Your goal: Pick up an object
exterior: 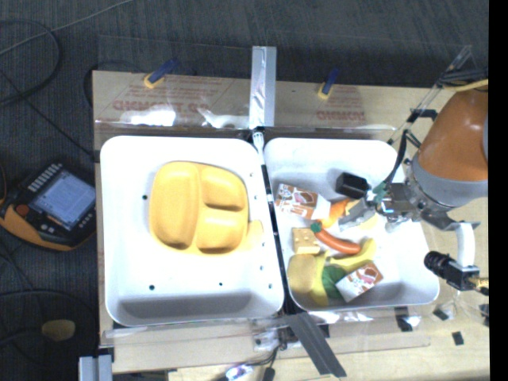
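The end effector [361, 213] hangs just above the carrot [337, 240], whose long axis runs left-right; I cannot tell its state.

Glossy, smooth yellow plastic tray [198, 207]; white bins [127, 292] look perhaps matt plastic.

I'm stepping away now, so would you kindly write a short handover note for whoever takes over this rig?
Gripper: low in the right bin, over the toy pile; nothing seen between its fingers.
Things: orange carrot just below it, black block above it, small cartons and yellow pieces nearby. Yellow divided tray sits in the left bin.
Done: arm reached in.
Left: grasp and lift one object.
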Available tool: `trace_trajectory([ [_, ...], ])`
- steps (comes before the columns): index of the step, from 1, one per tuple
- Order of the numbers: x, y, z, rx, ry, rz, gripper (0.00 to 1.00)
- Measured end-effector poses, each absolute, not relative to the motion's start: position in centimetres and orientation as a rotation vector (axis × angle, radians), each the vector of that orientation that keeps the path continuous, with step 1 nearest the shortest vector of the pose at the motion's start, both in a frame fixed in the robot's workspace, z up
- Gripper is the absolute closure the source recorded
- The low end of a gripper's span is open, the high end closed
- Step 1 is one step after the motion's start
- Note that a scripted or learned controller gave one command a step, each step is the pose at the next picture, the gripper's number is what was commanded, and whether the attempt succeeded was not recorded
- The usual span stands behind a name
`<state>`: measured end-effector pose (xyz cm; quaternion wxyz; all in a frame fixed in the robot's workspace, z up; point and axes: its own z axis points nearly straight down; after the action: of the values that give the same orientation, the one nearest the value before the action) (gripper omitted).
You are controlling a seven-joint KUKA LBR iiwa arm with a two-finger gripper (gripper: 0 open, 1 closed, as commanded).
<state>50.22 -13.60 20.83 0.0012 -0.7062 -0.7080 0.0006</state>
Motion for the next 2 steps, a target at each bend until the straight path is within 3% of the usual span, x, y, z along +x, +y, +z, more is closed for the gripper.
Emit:
trace_trajectory([
  [1, 56.15, -13.37, 9.50, -2.201, -2.248, 0.002, 0.00],
  [2, 56.10, -13.12, 10.23, -2.194, -2.245, -0.001, 1.00],
])
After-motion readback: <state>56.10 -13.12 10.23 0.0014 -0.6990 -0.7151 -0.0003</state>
